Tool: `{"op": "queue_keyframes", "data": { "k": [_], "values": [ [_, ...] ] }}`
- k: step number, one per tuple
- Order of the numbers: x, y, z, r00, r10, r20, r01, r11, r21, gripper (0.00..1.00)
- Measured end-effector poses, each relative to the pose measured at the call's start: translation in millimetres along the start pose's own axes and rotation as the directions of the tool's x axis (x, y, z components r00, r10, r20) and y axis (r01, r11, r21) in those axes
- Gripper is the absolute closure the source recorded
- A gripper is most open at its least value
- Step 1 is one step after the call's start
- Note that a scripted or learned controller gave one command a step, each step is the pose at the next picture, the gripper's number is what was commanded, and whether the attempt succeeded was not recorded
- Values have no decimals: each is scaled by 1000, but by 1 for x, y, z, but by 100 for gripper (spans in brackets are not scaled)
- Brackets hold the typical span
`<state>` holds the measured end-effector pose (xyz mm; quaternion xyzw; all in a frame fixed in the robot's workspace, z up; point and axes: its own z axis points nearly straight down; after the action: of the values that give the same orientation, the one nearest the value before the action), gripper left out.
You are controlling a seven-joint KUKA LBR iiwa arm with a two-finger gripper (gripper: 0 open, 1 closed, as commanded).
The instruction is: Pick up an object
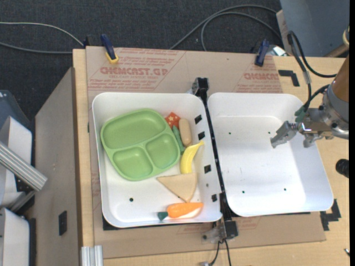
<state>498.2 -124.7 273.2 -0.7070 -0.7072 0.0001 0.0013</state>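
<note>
Carrot (184, 209) at left bin's near edge; arm reaching over right bin (260, 204), claw (293, 136) open, holding nothing.

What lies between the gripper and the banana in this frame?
In the camera view, bare floor of the right bin, then the dark divider where the two bins meet, separate the gripper from the banana in the left bin.
</note>
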Motion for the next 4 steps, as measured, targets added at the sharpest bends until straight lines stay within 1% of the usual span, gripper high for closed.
{"op": "queue_keyframes", "data": {
  "k": [1,2,3,4],
  "values": [
    [-8,-3,47,1000,2,-1,-2,1000,5,0],
    [-11,-2,90,1000,1,-2,-1,1000,5,0],
    [-2,0,149,1000,0,-2,0,1000,6,0],
    [-3,1,134,1000,1,0,-1,1000,-2,100]
  ]
}}
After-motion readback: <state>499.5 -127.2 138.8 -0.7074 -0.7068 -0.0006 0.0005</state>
